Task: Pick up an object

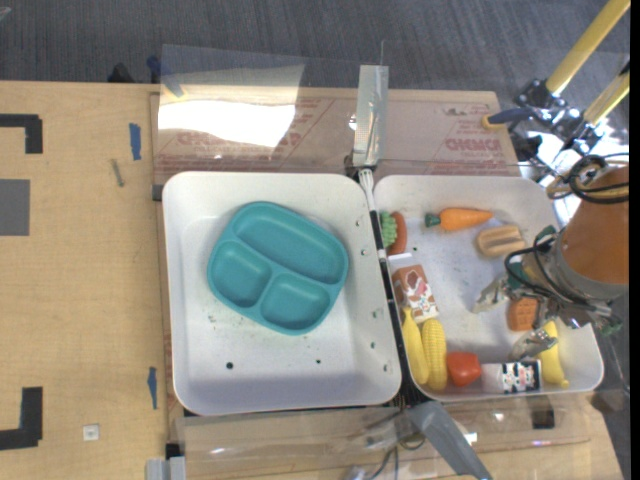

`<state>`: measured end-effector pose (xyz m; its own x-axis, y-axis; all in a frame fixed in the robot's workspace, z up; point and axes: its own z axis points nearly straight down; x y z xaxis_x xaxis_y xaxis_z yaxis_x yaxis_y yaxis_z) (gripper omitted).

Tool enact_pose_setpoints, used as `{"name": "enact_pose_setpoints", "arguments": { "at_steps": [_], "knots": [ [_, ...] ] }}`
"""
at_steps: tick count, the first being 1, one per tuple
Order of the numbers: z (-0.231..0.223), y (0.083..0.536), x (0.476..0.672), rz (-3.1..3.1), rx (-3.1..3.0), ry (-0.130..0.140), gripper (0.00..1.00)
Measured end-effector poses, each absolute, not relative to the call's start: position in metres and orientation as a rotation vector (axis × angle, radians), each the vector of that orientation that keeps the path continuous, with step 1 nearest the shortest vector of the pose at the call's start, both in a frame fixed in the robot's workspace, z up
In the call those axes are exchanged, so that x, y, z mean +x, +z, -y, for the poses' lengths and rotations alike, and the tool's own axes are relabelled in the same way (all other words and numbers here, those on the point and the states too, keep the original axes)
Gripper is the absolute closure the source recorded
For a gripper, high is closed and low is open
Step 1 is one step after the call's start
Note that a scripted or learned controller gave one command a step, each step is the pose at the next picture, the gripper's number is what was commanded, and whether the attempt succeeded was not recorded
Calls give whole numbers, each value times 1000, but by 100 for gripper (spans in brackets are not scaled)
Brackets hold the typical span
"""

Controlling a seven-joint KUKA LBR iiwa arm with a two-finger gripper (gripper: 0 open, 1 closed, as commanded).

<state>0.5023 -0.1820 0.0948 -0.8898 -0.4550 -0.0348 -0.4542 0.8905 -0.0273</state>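
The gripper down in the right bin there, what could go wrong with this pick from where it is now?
1. The gripper sits low among crowded toys: an orange piece and a yellow piece lie close together, so it might nudge or catch both.
2. It works close to the right bin's far corner wall, so a finger could strike the rim.
3. Nothing is visibly held yet, so lifting now might bring up nothing.

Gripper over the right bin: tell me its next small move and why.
Probably a short descent. The two-finger gripper hangs over the shallow white right bin, about a small orange toy block, beside a slim yellow piece. Whether it already holds the block is unclear, so lowering first seems safest.
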Motion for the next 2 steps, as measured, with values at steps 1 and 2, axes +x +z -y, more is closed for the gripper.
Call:
{"name": "enact_pose_setpoints", "arguments": {
  "at_steps": [1, 2],
  "knots": [
    [186, 95, 501, -3033, -638, -28, 0],
    [186, 95, 500, -3048, -562, -28, 0]
  ]
}}
